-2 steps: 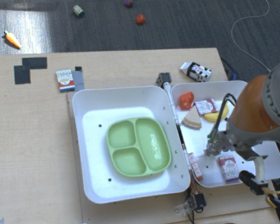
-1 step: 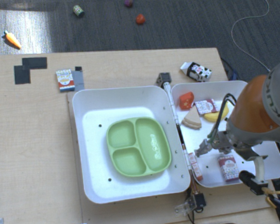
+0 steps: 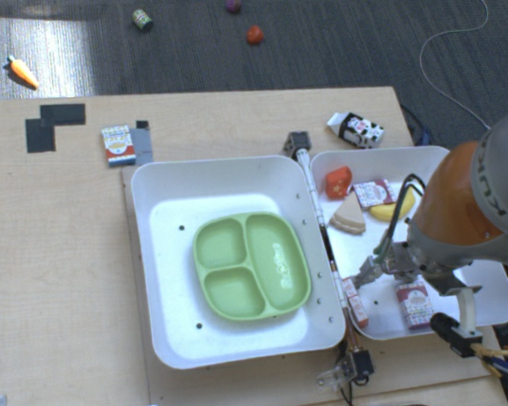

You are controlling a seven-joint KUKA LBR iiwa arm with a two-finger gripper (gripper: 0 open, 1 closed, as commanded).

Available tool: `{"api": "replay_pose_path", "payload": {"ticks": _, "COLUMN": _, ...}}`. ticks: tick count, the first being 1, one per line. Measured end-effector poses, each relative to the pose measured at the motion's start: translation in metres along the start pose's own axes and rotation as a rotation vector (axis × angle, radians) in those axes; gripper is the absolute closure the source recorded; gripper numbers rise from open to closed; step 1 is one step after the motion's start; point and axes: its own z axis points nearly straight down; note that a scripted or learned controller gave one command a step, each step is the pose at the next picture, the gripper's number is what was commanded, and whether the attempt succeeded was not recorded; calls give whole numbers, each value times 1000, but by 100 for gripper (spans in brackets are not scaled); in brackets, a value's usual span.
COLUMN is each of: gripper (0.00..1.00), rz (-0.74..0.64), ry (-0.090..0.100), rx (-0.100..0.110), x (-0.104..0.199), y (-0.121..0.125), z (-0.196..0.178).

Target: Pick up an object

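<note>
My gripper (image 3: 385, 268) hangs low over the middle of the right bin (image 3: 502, 307), below the arm's orange band (image 3: 453, 202). Nothing shows as held. Under and beside it lie a red and white packet (image 3: 415, 306) and a slim carton (image 3: 354, 305) by the bin's left wall. Farther back in the same bin are a sandwich wedge (image 3: 350, 218), a banana (image 3: 381, 212), a red strawberry-like piece (image 3: 339, 181) and a small pink and white box (image 3: 371, 192). The arm hides part of the bin's right side.
The left bin (image 3: 168, 276) holds a green divided plate (image 3: 251, 265). On the bench behind the bins lie a small red and blue box (image 3: 119, 145) and a black and white cow toy (image 3: 358, 129). Cables (image 3: 357, 370) trail at the front edge.
</note>
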Motion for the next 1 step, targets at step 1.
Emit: {"api": "replay_pose_path", "payload": {"ticks": 1, "gripper": 100, "rz": -4, "ry": 0, "rx": -5, "x": 1, "y": 2, "z": -11}}
